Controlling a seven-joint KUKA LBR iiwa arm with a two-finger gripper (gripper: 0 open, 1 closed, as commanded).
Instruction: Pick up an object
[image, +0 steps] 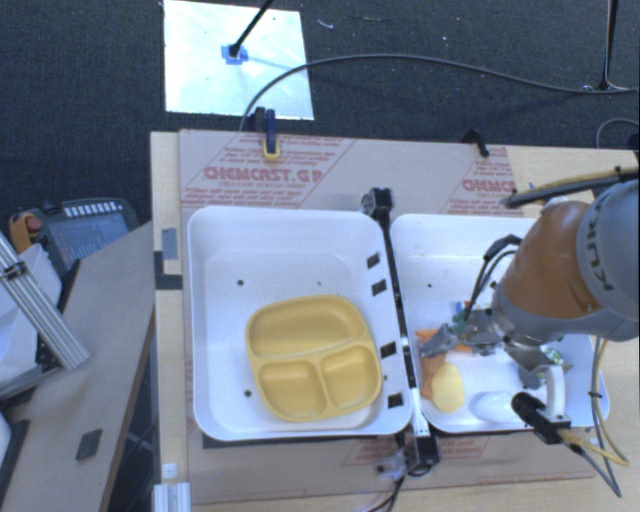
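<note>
Right now my arm (560, 275) reaches in from the right over the right bin (430, 240), its orange band above the wrist; the gripper (438, 343) sits low near that bin's left wall, pointing left, and whether it is open or closed I cannot tell from this angle.

Just below the gripper lies a yellow object (445, 388), rounded and a little longer than wide; its long axis runs roughly toward and away from the camera, tilted slightly, though I cannot say which end is which; it rests on the bin floor close to the left wall and near the front edge. A small orange piece (426, 334) shows beside the gripper tip; whether they touch I cannot tell. A pale, whitish item (492, 407) lies to the right of the yellow object, near the front wall; its shape is hard to make out against the white floor.

The left bin (215, 300) holds a yellow divided tray (312, 356); it lies flat toward the front right of that bin, with one large compartment at the back and two smaller ones in front; its long side runs about left to right, slightly skewed.
</note>
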